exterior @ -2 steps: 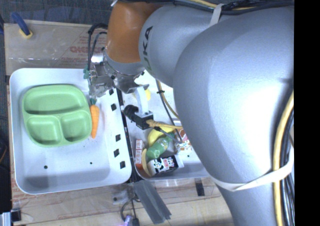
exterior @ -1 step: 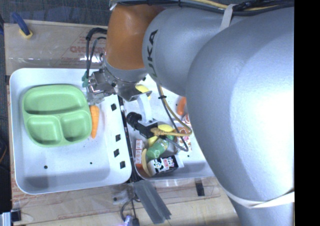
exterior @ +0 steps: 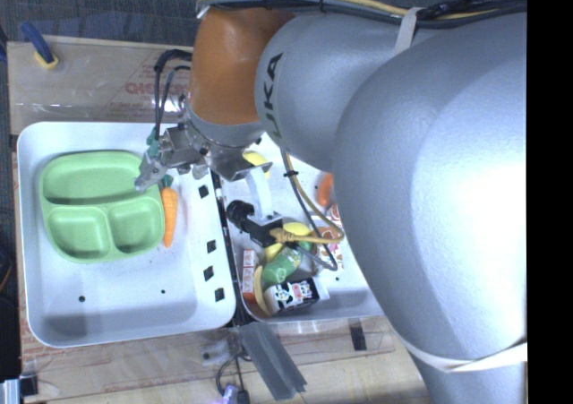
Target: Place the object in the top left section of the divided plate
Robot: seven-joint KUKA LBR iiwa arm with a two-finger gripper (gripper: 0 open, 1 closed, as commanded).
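Grey arm (exterior: 430, 151) looms; gripper (exterior: 154, 167), fingers' state unclear, hovers over light, stiff carrot (exterior: 169, 216) beside plate (exterior: 98, 205); grasp mid-body.

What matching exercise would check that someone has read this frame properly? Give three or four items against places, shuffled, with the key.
Items
1. green divided plate
2. carrot
3. gripper
4. pile of mixed items

Places
A. in the right bin
B. just above the carrot's top end, at the plate's right rim
C. lying in the left bin, along the plate's right edge
D. in the left bin, toward its upper left

Pairs: 1-D, 2-C, 3-B, 4-A
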